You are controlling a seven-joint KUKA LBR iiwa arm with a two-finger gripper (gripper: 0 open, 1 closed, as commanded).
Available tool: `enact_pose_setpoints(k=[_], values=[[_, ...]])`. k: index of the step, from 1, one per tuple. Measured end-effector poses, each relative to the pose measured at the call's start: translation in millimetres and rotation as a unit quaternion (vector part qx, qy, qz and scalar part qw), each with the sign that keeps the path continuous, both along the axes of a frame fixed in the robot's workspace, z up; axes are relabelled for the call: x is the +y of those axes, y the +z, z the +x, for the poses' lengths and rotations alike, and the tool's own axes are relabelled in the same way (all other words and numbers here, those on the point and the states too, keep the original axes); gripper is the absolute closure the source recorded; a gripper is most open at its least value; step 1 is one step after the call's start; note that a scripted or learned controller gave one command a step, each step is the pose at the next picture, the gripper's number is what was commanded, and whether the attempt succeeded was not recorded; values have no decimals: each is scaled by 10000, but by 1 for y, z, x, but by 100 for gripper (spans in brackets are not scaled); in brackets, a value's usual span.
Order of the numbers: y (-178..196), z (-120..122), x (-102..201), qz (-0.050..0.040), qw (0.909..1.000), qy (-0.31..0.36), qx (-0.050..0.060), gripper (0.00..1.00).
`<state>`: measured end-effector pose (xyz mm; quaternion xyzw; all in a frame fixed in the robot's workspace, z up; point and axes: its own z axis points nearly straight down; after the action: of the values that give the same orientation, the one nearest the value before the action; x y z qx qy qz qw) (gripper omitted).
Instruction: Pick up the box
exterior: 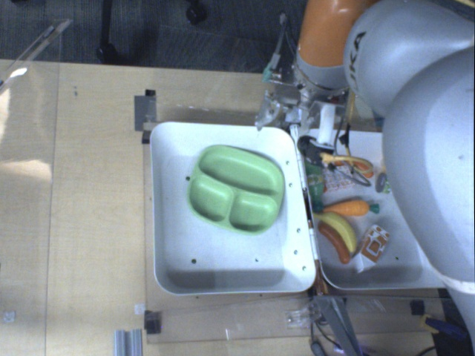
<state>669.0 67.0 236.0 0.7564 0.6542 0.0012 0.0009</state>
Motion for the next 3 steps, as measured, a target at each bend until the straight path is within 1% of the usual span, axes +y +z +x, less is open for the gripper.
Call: enact_pose_setpoints(k=[1,2,3], values=[[57,0,-63,6,9867,-1623,-12,0],[-5,0,-6,8,9638,-2668,10,0],[-137,-21,61,36,9363,-3511,-23,0]])
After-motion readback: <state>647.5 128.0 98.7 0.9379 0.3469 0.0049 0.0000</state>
